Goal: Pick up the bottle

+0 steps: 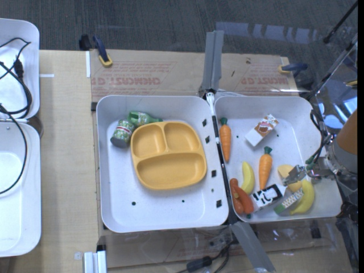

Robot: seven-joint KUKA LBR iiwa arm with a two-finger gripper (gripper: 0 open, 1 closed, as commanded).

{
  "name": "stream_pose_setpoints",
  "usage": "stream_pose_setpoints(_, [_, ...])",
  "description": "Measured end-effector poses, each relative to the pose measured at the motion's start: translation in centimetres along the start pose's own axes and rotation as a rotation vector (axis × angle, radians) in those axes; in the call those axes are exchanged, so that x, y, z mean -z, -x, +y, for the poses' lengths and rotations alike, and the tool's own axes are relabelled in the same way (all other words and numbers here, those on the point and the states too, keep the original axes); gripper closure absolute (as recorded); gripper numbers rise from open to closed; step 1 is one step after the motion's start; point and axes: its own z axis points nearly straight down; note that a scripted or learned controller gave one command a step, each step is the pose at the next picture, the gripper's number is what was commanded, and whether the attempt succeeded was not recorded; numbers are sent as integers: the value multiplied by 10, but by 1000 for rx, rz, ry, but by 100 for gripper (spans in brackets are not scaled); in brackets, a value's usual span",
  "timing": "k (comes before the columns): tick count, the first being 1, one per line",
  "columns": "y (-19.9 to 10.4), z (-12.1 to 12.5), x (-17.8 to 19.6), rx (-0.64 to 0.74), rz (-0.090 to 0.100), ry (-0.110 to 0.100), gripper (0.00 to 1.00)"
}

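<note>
Camera view: left bin (108,169) holds bottle (121,133), yellow plate (168,154)

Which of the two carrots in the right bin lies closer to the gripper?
The carrot in the middle of the right bin, beside the banana. The other carrot lies against the bin's left wall, farther from the gripper.

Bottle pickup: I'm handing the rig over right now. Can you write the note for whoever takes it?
Hand: low in the right white bin, near a yellow banana, far from the bottle.
Small green bottle: lying in the left white bin, at the far edge of the yellow divided plate.
Done: nothing yet.
Left: cross to the left bin, grasp, lift.
</note>
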Motion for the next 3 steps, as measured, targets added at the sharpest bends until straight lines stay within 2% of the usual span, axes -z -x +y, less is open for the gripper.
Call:
stream_pose_setpoints(1, [7, -3, 74, 8, -10, 0, 0])
stream_pose_setpoints(2, [8, 9, 40, -40, -21, 38, 0])
stream_pose_setpoints(3, [8, 9, 40, -40, -21, 38, 0])
